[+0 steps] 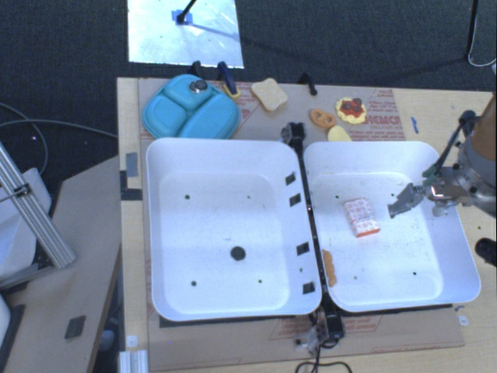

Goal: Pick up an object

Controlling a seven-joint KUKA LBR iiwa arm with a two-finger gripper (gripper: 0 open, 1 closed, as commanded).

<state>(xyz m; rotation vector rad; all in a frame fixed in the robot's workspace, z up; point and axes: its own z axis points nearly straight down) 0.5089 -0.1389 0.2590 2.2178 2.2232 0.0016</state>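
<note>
In the right bin (pixel 435 286) a small white box with red print (pixel 361 217) lies flat near the middle. An orange stick-like piece (pixel 329 267) rests against that bin's left wall. A small dark round object (pixel 238 252) sits on the floor of the left bin (pixel 178 286). My gripper (pixel 422 203) hangs over the right side of the right bin, just right of the white box and apart from it. Its fingers (pixel 403 201) stand open with nothing between them.
Behind the bins lie a blue compartment tray (pixel 190 111), a toast slice (pixel 269 94), a pretzel-shaped toy (pixel 321 118), a small pizza toy (pixel 351 109) and a yellow piece (pixel 338 134). A shiny sheet (pixel 182 22) lies on the floor beyond.
</note>
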